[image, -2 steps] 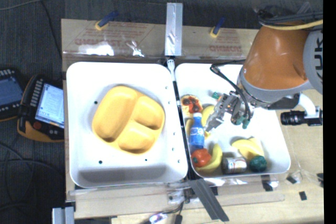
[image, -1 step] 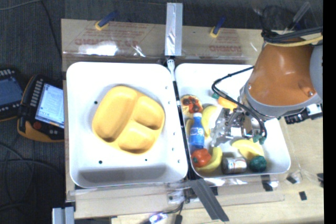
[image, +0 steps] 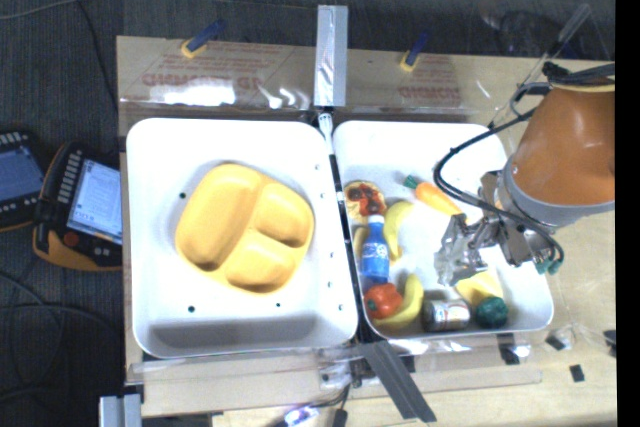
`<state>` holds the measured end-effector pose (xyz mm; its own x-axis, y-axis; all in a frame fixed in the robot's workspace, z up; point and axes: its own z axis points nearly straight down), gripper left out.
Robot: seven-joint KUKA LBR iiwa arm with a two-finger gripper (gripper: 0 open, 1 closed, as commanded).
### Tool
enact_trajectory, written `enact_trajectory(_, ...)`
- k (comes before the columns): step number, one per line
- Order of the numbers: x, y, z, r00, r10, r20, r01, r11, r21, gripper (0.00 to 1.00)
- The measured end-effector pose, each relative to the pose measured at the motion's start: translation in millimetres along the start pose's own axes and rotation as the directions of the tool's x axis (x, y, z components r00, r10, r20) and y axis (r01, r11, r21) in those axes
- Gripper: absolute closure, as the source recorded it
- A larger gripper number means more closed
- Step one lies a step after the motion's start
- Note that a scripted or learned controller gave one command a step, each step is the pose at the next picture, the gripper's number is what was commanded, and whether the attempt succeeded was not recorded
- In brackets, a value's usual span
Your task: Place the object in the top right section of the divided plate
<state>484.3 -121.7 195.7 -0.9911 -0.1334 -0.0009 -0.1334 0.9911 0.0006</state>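
Camera view: my gripper [image: 460,260] hangs low in the right bin [image: 520,315], over its middle, w/ nothing visibly between the fingers. Can't tell from this angle whether they're apart or together; too much metal and glare.

Which object I'm meant to take isn't settled. Nearest candidates: a yellow wedge [image: 481,288] just below-right of my tips, a can [image: 445,315] lying below them, a green lump [image: 491,312] beside the wedge, a carrot [image: 432,195] up toward the far wall. Along the divider side sit a blue bottle [image: 375,253], bananas [image: 405,300], a tomato [image: 381,299] and a reddish-brown item [image: 362,196] I can't ID.

Plate [image: 243,226] is yellow, three-sectioned, in the left bin [image: 150,315], tilted relative to the bin walls, well apart from me.

Risks as I judge them:
- Clutter: wedge, can & lump are touching or nearly so. Closing here could nip two, or shove one away & come up w/ nothing.
- Can is round & shiny, so prob slips or rolls.
- Carrying across the divider: a weak pinch may drop the item on the rim.
- Plate is rotated, so "top right" section is ambiguous; I'd read it as the lobe nearest the divider, upper side. Wrong call = wrong section.
- Shallow lobes: a round item may roll out on release.
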Motion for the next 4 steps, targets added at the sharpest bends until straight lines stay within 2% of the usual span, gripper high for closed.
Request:
enact_trajectory(1, -58.1, -48.5, 40.5, 0.976, 0.216, 0.002, -0.216, 0.976, -0.002, 1.00)
enact_trajectory(2, -29.6, -22.1, -15.4, 0.999, 0.052, 0.002, -0.052, 0.999, 0.000, 1.00)
enact_trajectory(3, -105.3, -61.9, -32.6, 0.987, -0.162, 0.005, 0.162, 0.987, 0.000, 1.00)
enact_trajectory(4, -64.5, -27.4, -31.4, 0.910, -0.414, 0.002, 0.414, 0.910, 0.000, 1.00)
